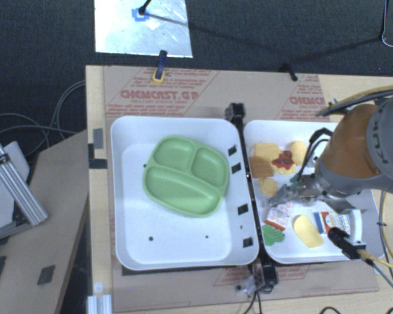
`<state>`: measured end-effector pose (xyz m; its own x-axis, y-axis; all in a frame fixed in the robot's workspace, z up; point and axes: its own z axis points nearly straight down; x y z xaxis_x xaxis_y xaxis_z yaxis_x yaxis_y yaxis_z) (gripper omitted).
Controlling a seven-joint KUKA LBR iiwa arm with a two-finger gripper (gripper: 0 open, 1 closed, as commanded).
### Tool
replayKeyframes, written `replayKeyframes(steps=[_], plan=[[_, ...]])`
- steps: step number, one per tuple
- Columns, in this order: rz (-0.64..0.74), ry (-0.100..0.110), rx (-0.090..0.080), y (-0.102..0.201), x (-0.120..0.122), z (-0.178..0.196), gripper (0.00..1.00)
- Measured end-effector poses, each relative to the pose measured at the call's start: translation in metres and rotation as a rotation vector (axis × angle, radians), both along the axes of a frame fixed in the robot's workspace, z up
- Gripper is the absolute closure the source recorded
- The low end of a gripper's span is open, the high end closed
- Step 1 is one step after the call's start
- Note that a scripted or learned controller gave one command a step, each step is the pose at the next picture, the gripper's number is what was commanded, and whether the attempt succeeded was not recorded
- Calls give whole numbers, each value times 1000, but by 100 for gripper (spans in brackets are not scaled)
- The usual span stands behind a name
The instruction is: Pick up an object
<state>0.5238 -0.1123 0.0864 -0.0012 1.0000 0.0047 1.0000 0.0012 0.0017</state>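
My gripper hangs low over the middle of the right bin, reaching in from the right under the grey and orange wrist. Just left of it lie a small yellowish piece and a white packet with red print. Beyond it sit a brown and yellow toy food and a red piece. A yellow lemon-like object and a green piece rest near the front wall. A white tube with blue and red print lies at the front right.
The left bin holds a green divided plate. A black divider with clips runs between the bins. Cardboard lies under both, and a metal sheet sits on the dark floor behind.
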Motion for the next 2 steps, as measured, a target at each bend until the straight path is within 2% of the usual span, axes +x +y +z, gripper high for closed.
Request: replayKeyframes(steps=[1, 2], plan=[[-1, -16, -7, -2, 4, 14, 100], [2, -3, -6, -5, 9, 58, 100]])
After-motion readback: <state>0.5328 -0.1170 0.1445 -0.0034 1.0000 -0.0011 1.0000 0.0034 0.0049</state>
